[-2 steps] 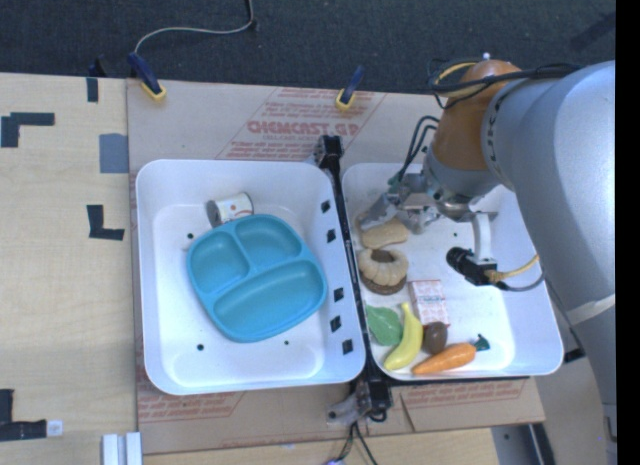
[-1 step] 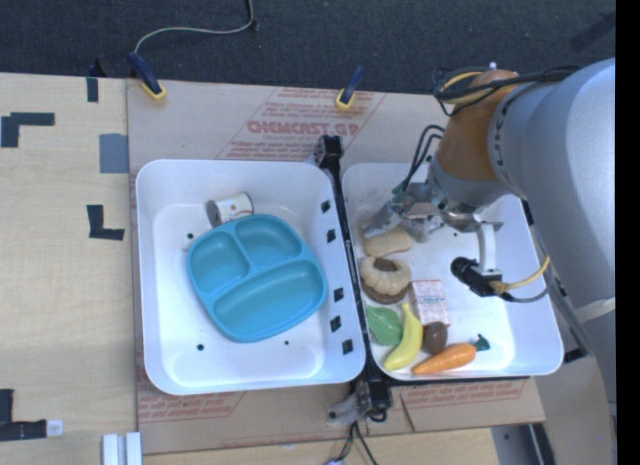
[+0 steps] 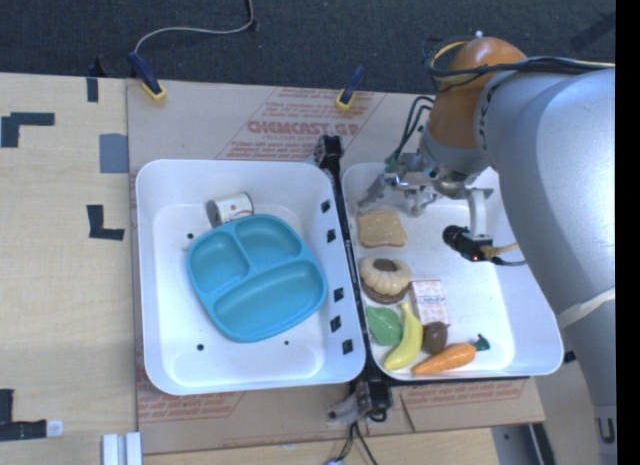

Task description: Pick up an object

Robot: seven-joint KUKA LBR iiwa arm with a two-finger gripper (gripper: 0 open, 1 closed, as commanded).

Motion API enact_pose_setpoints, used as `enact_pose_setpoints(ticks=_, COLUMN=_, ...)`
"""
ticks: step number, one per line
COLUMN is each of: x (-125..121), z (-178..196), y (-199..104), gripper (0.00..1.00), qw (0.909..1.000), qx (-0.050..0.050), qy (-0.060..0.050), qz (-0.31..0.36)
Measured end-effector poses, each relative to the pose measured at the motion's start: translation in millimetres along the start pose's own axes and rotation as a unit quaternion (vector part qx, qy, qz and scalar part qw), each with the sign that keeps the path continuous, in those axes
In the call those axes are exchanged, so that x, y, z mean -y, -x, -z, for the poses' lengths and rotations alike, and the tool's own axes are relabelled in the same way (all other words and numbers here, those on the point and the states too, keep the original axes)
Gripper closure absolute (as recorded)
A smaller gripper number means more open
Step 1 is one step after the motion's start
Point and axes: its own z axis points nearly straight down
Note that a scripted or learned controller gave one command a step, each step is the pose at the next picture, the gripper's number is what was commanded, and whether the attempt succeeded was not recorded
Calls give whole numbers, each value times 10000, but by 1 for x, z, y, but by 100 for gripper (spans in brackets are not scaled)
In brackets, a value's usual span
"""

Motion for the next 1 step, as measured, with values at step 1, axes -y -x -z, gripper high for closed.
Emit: enact_pose_setpoints(ticks=1, x=26, z=-3, y=-3, gripper=0, qw=10000, qx=5, qy=30, qz=-9)
